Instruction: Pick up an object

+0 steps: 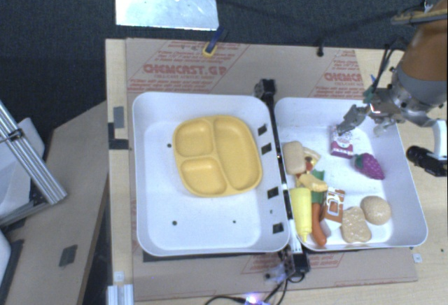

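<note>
two white bins sit side by side on the table point(175, 62); the right bin point(413, 216) holds the toy food, and the gripper point(364, 117) hangs above its far end, just over a small purple-and-white packet point(343, 148) beside the purple grapes point(369, 166). nothing sits between its fingers, which look apart, so the pick is not yet made. the left bin point(150, 227) carries a yellow divided plate point(215, 154); dark carpet point(56, 31) lies around the table
</note>
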You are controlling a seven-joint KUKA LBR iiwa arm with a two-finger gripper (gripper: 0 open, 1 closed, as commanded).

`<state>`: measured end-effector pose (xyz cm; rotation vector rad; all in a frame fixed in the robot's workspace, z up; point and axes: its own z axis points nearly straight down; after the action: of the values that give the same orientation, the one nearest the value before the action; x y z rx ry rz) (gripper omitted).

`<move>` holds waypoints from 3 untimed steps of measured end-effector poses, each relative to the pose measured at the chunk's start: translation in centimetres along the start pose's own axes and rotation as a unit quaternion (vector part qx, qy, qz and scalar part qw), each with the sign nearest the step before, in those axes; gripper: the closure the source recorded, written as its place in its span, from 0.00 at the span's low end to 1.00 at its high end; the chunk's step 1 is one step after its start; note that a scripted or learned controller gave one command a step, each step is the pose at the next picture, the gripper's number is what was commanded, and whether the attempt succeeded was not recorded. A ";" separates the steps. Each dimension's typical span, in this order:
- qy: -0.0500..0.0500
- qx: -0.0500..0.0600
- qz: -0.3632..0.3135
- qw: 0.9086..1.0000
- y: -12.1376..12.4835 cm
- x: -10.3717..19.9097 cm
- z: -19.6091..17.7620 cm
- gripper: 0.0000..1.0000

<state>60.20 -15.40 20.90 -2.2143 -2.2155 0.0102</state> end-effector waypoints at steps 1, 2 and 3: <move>-0.001 -0.006 -0.001 1.000 0.3 0.0 -0.8 0.00; -0.001 -0.005 -0.001 1.000 0.0 0.9 4.0 0.00; -0.001 -0.005 -0.001 1.000 0.8 0.7 9.8 0.00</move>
<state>60.92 -14.69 11.07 -2.2181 -2.2232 0.0013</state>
